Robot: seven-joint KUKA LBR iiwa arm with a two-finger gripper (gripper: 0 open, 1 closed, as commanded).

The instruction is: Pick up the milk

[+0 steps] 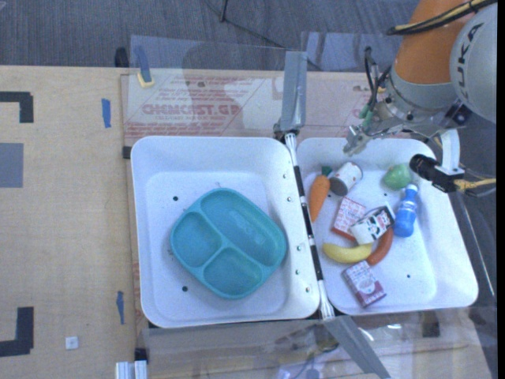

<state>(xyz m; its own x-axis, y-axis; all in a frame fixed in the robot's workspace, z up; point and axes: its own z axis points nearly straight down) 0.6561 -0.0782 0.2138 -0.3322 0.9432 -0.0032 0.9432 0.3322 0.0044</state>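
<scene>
Nearest, a small red box (364,283). Behind it the milk (371,227) carton looks light and stiff; grasp its flat sides. Tool (354,142) state: cannot tell.

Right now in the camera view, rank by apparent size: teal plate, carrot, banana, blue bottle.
1. Teal plate, by far the largest.
2. Carrot and banana: they look about equal in length, so I won't rank them.
3. Blue bottle, a bit smaller.
</scene>
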